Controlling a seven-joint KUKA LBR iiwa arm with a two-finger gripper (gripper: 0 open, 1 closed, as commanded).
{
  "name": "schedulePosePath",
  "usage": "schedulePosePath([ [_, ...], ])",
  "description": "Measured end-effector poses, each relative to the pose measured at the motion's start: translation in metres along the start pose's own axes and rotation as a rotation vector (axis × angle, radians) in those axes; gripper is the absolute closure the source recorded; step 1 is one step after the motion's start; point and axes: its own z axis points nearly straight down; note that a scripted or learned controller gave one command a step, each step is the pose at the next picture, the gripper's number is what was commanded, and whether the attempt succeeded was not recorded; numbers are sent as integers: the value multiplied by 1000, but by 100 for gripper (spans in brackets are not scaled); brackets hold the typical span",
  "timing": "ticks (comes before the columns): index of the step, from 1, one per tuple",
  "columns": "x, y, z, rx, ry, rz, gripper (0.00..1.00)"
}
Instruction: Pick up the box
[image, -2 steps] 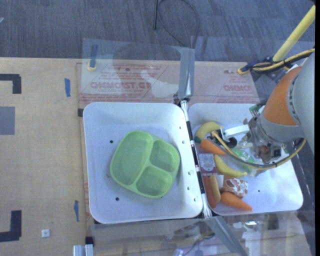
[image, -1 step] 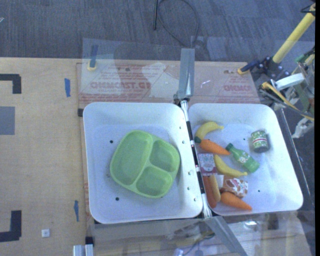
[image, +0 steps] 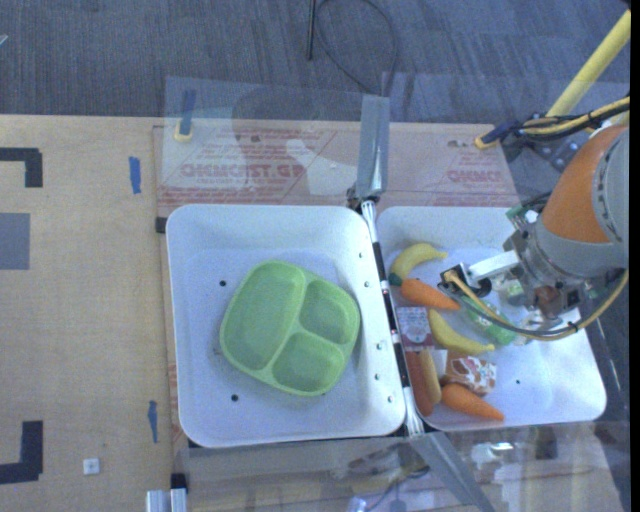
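The box (image: 412, 325) is a small red and white carton lying flat against the left wall of the right bin (image: 560, 385). My gripper (image: 543, 297) hangs over the right half of that bin, under the orange-banded wrist, well to the right of the box and apart from it. The wrist hides what is below the gripper, and nothing shows between its fingers.
Around the box lie two bananas (image: 417, 258) (image: 457, 335), two carrots (image: 428, 293) (image: 471, 401), a hot dog (image: 423, 378), a green pod (image: 490, 325) and a small white and brown toy (image: 473, 371). The left bin (image: 200, 400) holds a green divided plate (image: 290, 327).
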Motion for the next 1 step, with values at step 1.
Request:
schedulePosePath([
  [1, 28, 80, -64, -2, 2, -52, 0],
])
